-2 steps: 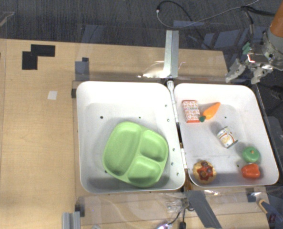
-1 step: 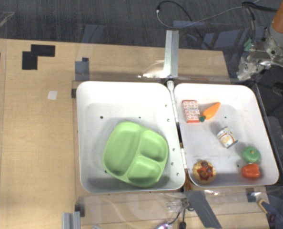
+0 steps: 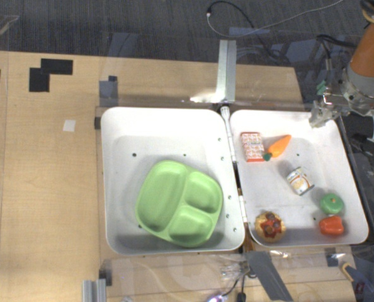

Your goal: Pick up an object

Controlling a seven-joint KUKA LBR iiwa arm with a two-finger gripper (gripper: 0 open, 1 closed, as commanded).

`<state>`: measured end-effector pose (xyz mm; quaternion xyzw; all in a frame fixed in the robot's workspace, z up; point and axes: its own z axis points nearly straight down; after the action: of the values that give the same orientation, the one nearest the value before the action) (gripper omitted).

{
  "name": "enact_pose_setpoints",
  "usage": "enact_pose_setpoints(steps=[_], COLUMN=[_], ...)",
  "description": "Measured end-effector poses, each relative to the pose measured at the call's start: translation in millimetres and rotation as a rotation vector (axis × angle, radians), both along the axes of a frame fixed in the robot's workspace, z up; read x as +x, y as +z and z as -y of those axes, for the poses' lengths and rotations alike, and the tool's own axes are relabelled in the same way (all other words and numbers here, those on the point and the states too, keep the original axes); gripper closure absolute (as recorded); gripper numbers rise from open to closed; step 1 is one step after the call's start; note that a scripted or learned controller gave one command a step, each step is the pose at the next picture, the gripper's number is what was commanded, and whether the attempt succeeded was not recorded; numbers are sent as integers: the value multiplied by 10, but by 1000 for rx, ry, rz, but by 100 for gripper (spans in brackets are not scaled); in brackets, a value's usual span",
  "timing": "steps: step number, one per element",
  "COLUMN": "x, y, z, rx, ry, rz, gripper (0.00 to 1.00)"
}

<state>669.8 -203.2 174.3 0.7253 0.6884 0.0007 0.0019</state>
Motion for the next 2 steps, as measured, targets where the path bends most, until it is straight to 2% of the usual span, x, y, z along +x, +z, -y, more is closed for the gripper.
enact_pose_setpoints(steps=[1,2], x=[7,2], y=[684,1263], z=[-219,-181], rx=[1,1], ry=[-153,-321], rz=[3,3], gripper=[100,100])
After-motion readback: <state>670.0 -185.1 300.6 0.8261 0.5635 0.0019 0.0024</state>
